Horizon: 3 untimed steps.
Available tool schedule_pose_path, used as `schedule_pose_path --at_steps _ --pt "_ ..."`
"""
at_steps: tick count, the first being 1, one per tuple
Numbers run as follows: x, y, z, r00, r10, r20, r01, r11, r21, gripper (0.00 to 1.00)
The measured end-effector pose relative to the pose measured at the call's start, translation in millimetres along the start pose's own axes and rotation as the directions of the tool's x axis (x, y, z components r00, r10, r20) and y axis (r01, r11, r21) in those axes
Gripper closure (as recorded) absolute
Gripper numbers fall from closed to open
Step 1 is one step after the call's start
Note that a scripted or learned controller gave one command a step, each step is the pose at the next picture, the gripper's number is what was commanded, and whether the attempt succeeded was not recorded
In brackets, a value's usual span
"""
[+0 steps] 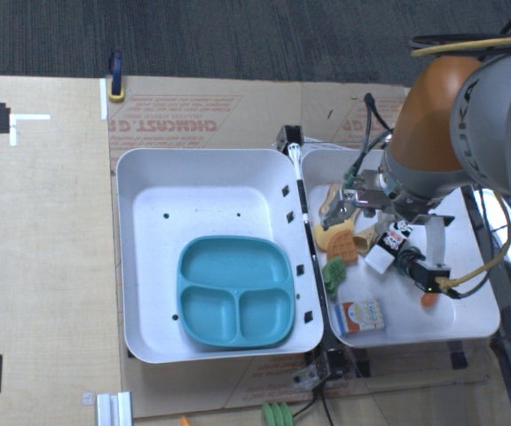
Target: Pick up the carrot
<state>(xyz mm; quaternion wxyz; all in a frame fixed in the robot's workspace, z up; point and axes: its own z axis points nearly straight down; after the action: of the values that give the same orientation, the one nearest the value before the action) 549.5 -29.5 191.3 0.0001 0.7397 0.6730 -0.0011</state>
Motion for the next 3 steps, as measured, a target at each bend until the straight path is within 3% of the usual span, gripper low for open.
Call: schedule_pose_path --at_steps 1,2,3 --pt "-69.6 33.8 84.8 0.995 -0.101 0.000 0.101 0.995 -0.006 0.00" --pt "-16.6 -8.7 0.2 1.000 0.009 0.000 -0.009 1.000 0.000 0.00" --pt "-59.4 2.9 89.7 0.996 0.092 0.000 -0.092 0.996 0.002 0.00"
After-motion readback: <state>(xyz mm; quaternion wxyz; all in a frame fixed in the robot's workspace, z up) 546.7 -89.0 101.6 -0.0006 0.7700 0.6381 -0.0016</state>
